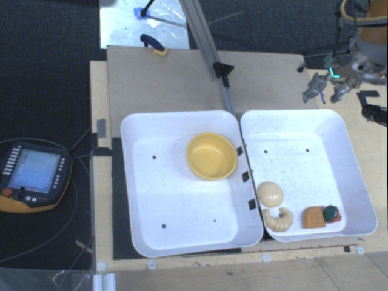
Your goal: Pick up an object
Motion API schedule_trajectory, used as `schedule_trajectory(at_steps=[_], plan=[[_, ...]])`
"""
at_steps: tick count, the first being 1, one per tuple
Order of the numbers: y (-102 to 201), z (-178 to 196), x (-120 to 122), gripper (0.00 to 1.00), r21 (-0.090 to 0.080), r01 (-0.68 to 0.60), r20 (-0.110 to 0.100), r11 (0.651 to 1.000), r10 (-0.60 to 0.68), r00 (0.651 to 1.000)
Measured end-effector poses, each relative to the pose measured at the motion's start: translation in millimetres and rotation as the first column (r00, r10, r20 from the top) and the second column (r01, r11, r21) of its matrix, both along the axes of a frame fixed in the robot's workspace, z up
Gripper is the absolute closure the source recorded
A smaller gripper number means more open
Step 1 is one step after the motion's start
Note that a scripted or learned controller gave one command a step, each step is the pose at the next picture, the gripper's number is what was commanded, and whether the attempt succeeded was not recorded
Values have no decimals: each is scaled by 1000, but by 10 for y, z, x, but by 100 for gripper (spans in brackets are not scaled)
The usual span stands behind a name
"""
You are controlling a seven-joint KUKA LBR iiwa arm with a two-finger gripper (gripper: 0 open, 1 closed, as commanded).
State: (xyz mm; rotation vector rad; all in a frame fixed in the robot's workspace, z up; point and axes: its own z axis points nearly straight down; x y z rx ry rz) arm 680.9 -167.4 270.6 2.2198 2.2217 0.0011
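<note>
Above the right bin's far edge — claw spread, holding nothing.

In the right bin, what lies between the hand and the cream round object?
Only bare white bin floor lies between the hand and the cream round object, as the camera view shows.
</note>
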Motion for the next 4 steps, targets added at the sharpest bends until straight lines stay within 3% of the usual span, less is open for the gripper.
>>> schedule_trajectory(at_steps=[1,4], plan=[[0,-1,0,0,0,0,0,1000,0,1000],[-58,-1636,-8,0,1,0,-4,1000,0,1000]])
